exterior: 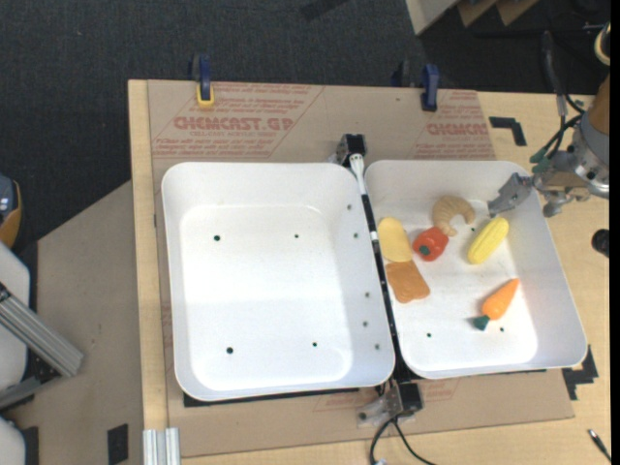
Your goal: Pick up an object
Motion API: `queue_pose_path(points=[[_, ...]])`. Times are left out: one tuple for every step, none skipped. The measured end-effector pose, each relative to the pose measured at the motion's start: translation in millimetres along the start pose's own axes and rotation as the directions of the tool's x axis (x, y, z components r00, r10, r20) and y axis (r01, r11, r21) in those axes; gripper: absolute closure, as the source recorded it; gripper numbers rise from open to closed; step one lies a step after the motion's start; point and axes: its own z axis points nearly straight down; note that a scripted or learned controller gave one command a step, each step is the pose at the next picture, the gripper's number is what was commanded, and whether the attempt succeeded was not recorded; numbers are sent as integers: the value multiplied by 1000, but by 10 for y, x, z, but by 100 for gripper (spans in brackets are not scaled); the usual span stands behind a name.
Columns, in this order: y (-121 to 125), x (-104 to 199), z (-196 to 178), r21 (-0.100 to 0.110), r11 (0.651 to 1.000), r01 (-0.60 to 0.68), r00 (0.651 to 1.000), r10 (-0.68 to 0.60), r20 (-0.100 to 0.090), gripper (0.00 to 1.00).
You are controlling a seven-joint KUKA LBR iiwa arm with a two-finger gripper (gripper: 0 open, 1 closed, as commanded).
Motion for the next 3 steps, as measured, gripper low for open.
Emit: queue_pose_path(points=[[291, 945, 633, 6, 1000, 8, 1000, -8, -5, 0], [612, 1023, 1216, 1, 1000, 1, 1000, -1, 2, 0], [347, 1095, 1214, 4, 1000, -1, 1000, 1, -1, 0]])
